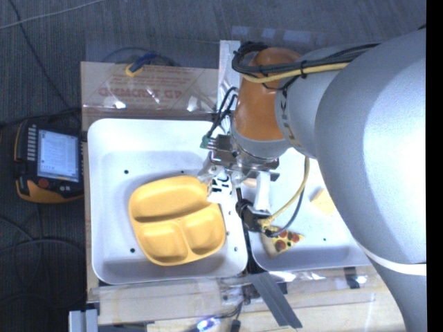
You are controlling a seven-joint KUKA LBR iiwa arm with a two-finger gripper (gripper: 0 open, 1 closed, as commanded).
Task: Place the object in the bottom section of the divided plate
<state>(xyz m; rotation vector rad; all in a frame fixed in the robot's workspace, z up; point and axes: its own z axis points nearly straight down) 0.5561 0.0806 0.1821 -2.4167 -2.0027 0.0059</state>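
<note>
Yellow divided plate (177, 218) lying in left white bin (111, 185), lower centre of frame, two small sections toward the bottom. Gripper (220, 180) just above the plate's upper right rim, near the wall between bins; grip state impossible to tell. Small red-and-yellow object (284, 241) resting in right bin (325, 254), apart from the plate. Teach pendant (50, 159) at far left.

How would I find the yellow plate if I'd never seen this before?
Look at the two white bins side by side and pick the left bin. The divided plate lies flat in its middle, just left of the arm's end effector. It is the bin's one yellow thing, with one long section and two smaller ones.
</note>
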